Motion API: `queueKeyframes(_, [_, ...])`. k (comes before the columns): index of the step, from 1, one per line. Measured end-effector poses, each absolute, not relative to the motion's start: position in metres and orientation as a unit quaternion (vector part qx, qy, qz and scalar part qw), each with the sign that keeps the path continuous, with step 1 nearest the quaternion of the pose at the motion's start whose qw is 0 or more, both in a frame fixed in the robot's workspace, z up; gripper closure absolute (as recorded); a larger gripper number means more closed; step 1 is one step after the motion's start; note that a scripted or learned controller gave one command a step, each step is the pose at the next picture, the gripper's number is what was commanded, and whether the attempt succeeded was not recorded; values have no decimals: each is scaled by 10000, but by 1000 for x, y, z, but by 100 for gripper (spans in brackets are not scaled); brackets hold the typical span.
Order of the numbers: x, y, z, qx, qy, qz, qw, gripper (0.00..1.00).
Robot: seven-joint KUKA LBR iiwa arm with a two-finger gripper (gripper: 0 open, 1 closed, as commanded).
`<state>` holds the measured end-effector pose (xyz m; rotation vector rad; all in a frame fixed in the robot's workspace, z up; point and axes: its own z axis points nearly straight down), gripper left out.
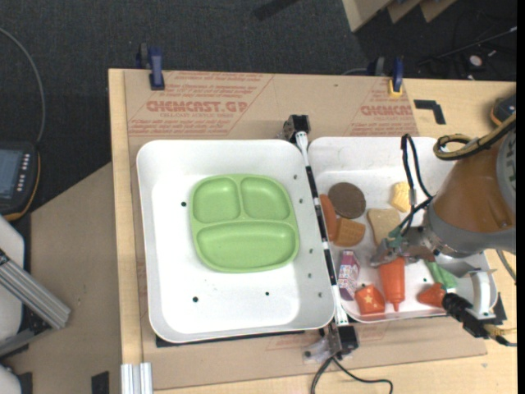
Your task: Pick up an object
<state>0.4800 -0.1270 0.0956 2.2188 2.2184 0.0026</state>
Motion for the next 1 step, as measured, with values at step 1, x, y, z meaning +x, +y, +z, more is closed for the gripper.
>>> queueKeyframes(1, [514,-65,190,7040,7102,41,41,100])
